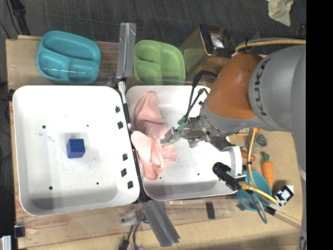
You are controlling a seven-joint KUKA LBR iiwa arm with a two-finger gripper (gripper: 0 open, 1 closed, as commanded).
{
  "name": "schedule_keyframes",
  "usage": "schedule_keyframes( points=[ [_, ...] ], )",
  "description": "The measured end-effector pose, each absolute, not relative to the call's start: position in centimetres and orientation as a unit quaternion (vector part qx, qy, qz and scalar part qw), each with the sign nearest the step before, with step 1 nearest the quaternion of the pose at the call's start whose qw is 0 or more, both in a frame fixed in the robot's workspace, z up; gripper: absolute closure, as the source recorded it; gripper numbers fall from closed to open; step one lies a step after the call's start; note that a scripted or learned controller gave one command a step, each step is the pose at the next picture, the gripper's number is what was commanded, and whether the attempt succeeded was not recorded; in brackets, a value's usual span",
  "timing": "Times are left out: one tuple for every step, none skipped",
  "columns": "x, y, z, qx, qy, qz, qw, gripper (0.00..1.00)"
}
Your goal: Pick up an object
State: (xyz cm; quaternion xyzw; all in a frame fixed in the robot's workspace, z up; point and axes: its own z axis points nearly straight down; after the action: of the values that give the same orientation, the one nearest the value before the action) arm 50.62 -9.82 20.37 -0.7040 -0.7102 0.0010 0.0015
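Pink cloth [149,139] crumpled in right bin [200,184], touching gripper [169,137]. Grip unclear: cannot tell. Nothing lifted yet; blue cube [76,148] untouched in left bin [31,103].

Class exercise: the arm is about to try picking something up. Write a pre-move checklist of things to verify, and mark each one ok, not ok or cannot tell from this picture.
1. A target lies within reach: pink cloth in the right bin, beside the gripper. Ok.
2. Gripper sits over the cloth's edge. Ok.
3. Cloth between the gripper's tips: cannot tell.
4. Cloth lies flat: not ok, it is crumpled against the bin's left wall.
5. Blue cube sits apart in the left bin, away from the arm. Ok.
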Motion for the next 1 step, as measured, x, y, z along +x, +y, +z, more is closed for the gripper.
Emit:
schedule_keyframes(
  points=[
    [52.50, -13.60, 9.33, -0.682, -0.732, -0.0013, -0.002, 0.00]
  ],
)
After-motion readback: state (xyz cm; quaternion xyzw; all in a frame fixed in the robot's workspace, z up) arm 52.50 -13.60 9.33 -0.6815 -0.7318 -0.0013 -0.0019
